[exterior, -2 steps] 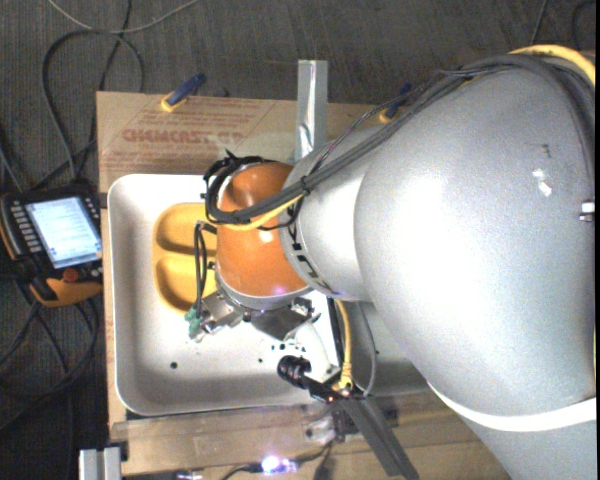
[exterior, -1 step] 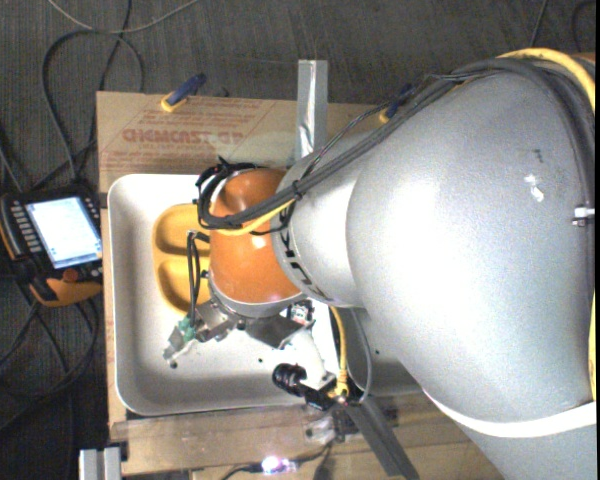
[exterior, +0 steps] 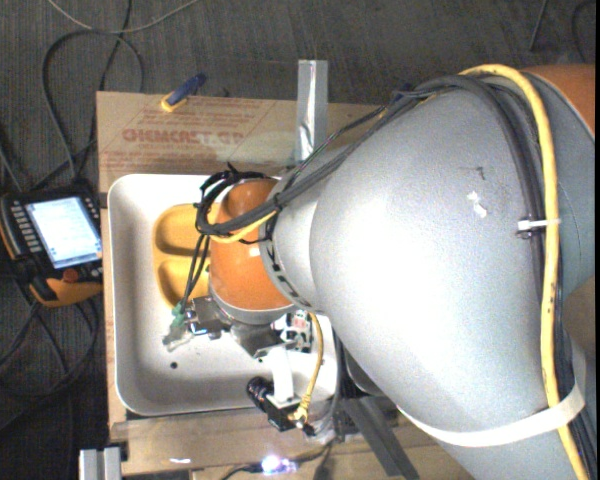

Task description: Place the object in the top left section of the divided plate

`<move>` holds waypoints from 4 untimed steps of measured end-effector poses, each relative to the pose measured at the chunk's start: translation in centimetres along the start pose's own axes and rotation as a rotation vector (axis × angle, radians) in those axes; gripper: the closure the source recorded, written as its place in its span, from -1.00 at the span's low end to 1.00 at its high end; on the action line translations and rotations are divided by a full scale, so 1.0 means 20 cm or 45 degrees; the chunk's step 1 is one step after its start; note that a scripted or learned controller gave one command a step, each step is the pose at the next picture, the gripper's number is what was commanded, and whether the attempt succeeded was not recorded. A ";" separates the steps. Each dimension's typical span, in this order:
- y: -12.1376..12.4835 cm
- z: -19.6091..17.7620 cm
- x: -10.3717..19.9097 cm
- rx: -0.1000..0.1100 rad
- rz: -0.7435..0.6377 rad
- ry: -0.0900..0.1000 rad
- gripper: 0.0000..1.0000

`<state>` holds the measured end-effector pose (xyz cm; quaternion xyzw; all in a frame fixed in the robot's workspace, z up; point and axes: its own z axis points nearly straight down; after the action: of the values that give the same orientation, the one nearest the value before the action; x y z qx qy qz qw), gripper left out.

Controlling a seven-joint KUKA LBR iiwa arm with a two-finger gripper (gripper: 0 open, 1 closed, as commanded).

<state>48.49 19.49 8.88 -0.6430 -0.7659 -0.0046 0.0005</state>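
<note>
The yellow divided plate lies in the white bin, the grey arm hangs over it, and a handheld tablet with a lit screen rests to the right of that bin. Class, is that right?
One detail is wrong. In the camera view, the handheld tablet with a lit screen rests to the left of the white bin, not the right. The yellow divided plate does lie in that bin, and the grey arm does hang over it.

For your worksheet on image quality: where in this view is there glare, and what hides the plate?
In the camera view, glare brightens the grey arm's broad shell, washing out its texture; the handheld screen glows overexposed; the arm's bulk and orange band hide most of the yellow divided plate in the white bin.
</note>
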 end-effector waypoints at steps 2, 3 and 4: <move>-0.08 -0.24 -0.38 0.009 0.428 -0.012 1.00; -0.06 -0.30 -0.23 0.016 0.341 -0.012 1.00; -0.06 -0.34 -0.23 0.025 0.340 -0.015 1.00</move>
<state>48.01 14.67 15.64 -0.7392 -0.6735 0.0066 0.0029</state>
